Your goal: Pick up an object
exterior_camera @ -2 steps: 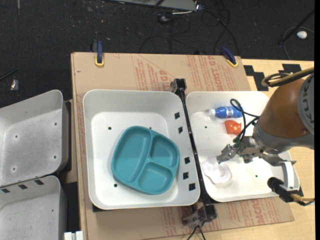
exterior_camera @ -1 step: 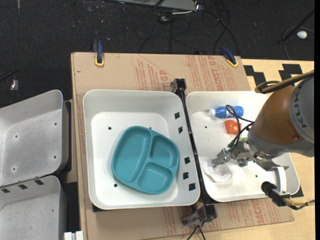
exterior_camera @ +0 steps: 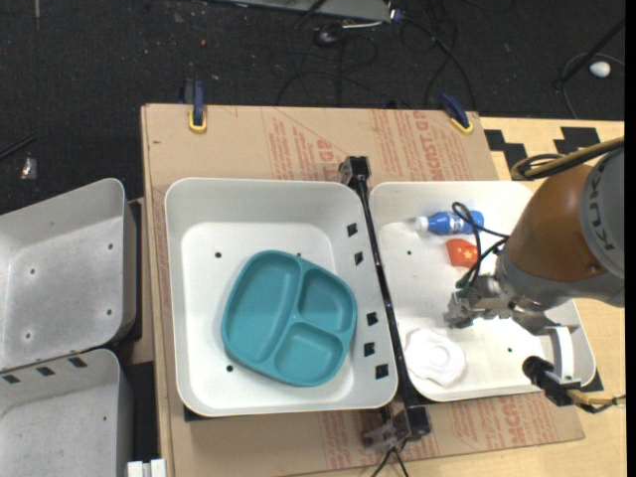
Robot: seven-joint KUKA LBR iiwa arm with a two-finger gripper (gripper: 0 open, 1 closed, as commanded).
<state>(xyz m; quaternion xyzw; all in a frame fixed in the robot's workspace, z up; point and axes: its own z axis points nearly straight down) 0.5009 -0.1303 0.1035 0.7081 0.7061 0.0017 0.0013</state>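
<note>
Risk first: you have the gripper [exterior_camera: 465,308] low in the right bin [exterior_camera: 417,207], and you cannot tell how its jaws stand. The white lump [exterior_camera: 435,356], soft-looking and rounded, lies at its seven o'clock; the glossy orange piece [exterior_camera: 460,253] and blue-and-white bottle [exterior_camera: 447,223] at twelve. Descend between them and you grasp nothing. The teal tray [exterior_camera: 288,318], smooth, hard and compartmented, sits in the left bin [exterior_camera: 199,207].
</note>
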